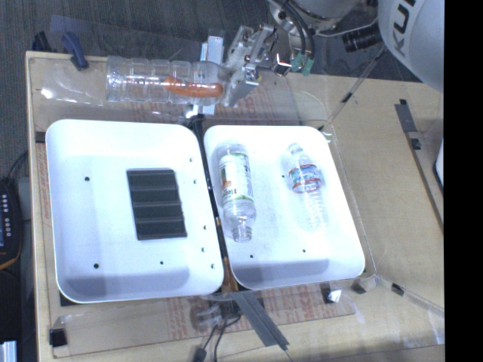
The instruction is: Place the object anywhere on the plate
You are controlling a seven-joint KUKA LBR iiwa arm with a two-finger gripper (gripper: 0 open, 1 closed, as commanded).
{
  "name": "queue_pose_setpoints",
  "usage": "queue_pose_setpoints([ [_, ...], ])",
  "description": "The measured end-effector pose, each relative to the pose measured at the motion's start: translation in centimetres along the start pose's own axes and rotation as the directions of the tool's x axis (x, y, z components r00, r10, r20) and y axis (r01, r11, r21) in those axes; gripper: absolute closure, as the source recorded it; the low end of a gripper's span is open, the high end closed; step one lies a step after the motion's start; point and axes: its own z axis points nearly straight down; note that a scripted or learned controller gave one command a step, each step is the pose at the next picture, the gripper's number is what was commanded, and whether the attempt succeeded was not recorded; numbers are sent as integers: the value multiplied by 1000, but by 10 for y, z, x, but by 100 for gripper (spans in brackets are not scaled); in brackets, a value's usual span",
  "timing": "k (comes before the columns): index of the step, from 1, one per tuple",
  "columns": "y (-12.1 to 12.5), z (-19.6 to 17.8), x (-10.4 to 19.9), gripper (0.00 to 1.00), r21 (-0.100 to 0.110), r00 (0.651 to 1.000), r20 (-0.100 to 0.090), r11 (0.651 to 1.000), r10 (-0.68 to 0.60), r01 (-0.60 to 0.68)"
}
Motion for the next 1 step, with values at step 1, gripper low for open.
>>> queue_pose_setpoints([
  [1,41,94,45,100,0,979,-2,979,-202,202],
])
